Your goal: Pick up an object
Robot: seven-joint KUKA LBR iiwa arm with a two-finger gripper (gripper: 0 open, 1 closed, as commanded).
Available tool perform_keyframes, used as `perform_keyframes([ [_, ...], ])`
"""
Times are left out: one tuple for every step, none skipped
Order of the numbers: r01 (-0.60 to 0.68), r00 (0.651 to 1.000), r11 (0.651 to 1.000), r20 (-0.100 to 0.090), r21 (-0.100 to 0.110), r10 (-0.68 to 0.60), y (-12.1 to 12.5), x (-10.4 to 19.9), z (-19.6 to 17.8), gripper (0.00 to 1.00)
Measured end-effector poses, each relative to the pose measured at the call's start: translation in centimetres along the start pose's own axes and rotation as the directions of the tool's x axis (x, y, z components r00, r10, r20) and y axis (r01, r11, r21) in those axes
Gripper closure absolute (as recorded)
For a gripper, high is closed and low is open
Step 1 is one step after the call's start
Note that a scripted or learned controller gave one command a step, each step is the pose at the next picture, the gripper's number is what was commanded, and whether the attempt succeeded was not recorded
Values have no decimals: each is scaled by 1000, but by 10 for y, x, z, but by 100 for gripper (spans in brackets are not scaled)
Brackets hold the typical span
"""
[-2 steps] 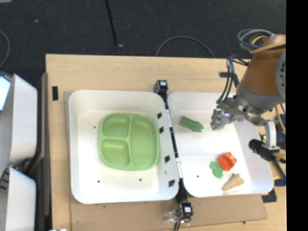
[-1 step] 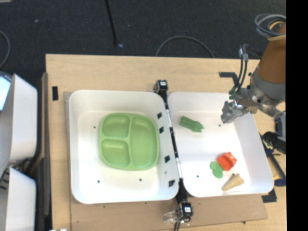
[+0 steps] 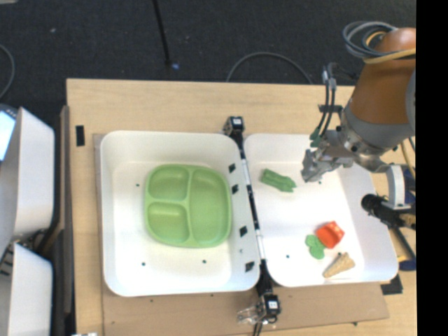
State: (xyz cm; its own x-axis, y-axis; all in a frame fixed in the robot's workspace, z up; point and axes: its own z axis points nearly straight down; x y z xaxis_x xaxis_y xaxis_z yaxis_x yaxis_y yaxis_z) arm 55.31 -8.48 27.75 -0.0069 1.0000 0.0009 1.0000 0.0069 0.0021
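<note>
Right white bin (image 3: 364, 208), green object (image 3: 278, 181) just left of fingers (image 3: 313, 172), spread unclear.

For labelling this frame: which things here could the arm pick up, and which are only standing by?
Candidates to pick, right bin: green piece, red object, small green object, tan cone; gripper nearest the green piece.

Standing by: green divided plate, left bin.

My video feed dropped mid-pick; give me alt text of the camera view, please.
The arm's pincer hovers over the right bin, just right of a green piece. Near that bin's front lie a red object, a small green object and a tan wedge. The left bin holds a green divided plate.
</note>
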Motion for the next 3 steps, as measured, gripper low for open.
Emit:
perform_keyframes([
  [1,1000,1000,-1,1,-1,-7,51,-2,100],
  [1,1000,1000,0,2,-1,-11,105,0,100],
  [0,1000,1000,1,4,0,-13,149,8,100],
])
